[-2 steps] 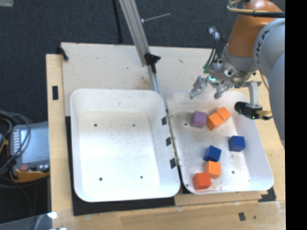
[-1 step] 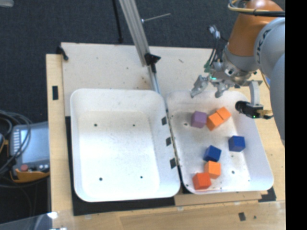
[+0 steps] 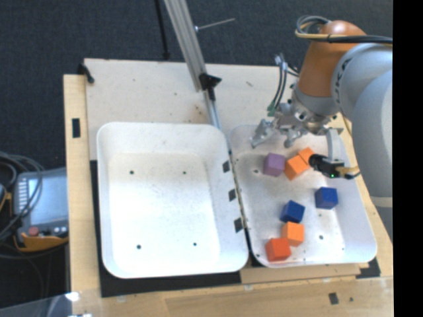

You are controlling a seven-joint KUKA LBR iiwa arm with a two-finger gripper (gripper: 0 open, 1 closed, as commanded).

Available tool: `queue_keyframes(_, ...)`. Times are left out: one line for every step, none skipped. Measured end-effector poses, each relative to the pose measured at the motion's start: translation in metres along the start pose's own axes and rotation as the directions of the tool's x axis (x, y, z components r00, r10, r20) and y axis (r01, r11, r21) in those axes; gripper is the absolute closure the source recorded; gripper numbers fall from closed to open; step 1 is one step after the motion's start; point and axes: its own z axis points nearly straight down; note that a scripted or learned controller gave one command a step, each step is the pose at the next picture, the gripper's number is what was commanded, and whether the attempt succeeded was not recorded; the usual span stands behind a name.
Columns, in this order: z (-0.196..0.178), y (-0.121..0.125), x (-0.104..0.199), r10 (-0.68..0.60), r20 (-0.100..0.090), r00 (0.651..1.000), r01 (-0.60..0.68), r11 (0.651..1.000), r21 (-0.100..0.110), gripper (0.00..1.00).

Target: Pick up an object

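1. Your blocks lie in the right bin: purple block and orange block nearest the gripper.
2. The gripper hangs above the bin's far edge, fingers spread, holding nothing.
3. The left bin sits alongside.

Both white bins are looking like smooth, faintly speckled plastic. The bench beneath them is showing pale, matt wood. Behind the left bin, a ribbed metal rail is gleaming. The 6 blocks in the right bin are appearing matt.
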Motion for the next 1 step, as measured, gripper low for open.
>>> queue_keyframes(0.0519,-0.0006,-0.0009,0.001,0.000,1.000,-0.001,1.000,-0.001,0.00)
